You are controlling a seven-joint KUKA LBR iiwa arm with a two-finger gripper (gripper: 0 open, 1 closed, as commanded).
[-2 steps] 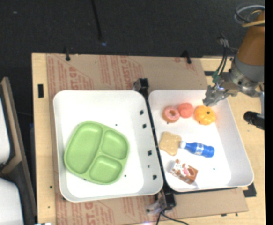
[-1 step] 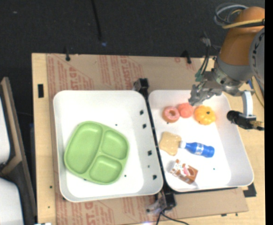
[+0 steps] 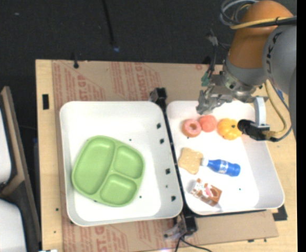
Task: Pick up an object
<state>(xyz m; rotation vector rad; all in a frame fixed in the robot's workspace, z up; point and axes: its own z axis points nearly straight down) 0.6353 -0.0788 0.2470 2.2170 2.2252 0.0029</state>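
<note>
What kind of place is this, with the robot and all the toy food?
Probably a robot lab's test bench. A robot arm reaches over two white bins on a plain board, one holding a green tray, the other toy food like a little blue bottle.

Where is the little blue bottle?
The blue bottle lies on its side in the right bin, just right of the toast and above the brown carton.

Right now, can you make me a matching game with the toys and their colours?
Things:
1. divided plate
2. bottle
3. donut
4. slice of bread

Colours:
A. pink
B. tan
C. green
D. blue

Pairs: 1-C, 2-D, 3-A, 4-B
</note>
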